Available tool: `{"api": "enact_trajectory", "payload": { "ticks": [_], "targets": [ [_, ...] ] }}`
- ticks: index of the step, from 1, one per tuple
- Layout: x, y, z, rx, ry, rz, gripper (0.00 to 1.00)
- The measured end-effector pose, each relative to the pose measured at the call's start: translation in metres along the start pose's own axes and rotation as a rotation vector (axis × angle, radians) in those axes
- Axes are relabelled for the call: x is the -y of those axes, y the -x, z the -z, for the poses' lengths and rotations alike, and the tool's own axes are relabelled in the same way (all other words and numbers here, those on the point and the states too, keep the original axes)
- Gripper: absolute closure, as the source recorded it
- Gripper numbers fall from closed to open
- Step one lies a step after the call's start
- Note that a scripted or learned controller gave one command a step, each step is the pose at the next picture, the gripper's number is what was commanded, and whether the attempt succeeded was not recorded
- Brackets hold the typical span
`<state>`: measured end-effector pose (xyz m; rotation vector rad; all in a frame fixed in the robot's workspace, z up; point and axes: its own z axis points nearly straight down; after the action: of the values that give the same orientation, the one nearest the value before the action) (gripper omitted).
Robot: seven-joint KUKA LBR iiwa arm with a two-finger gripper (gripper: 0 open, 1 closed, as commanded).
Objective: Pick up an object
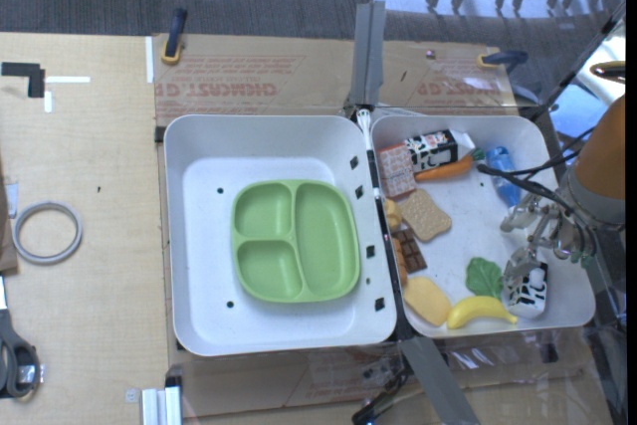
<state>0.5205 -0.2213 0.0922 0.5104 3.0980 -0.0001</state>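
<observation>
In the camera view, the metal two-finger gripper [525, 266] hung low at the near right of the right-hand white bin [537, 132], its fingers closed around a small black-and-white cow-patterned carton [528, 289], just right of a yellow plastic banana [479, 314].

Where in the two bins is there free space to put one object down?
Free: the left bin's floor around the green tray, and the tray's compartments. In the right bin, a patch between cracker, blue item and gripper. Its left side is crowded.
</observation>
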Motion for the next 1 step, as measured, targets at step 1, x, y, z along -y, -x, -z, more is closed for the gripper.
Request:
{"api": "enact_trajectory", "payload": {
  "ticks": [1],
  "targets": [
    [0.013,-0.0395,-0.0002,0.0,0.0,-0.159,0.0]
  ]
}}
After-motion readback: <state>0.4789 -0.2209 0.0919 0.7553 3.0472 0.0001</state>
